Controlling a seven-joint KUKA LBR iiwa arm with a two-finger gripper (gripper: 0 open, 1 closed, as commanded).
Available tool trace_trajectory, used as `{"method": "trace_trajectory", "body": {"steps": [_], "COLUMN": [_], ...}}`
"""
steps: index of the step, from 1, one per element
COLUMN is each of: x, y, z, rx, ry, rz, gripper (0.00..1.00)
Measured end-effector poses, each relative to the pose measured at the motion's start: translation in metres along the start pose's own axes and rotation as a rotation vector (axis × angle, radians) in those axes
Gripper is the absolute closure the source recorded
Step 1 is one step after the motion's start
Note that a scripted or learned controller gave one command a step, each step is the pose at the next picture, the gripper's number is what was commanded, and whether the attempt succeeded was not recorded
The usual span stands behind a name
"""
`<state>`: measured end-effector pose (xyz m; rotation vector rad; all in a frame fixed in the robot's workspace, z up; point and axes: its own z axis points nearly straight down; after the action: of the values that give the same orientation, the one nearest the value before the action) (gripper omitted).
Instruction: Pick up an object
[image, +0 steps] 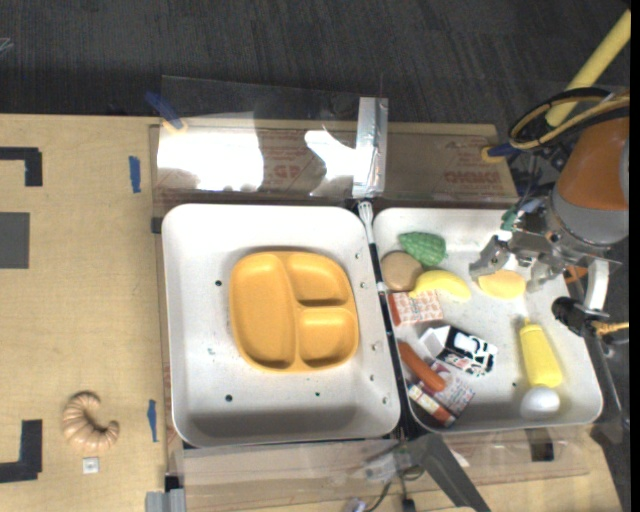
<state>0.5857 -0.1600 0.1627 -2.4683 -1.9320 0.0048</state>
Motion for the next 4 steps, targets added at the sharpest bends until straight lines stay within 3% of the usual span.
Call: {"method": "trace_trajectory", "body": {"steps": [1,2,3,4], "x": [0.035,0.042,0.063,0.006], "y": [0.007,0.008,0.053,0.07], "z": [0.065,0.076,0.076,0.077], "rx": [-0.016,-0.012,0.061,-0.006], "ry": [-0.001,-0.002,-0.022,-0.001], "rz": [0.109,0.116,0.168,0.356], "gripper": [0.0,0.0,0.0,0.0]}}
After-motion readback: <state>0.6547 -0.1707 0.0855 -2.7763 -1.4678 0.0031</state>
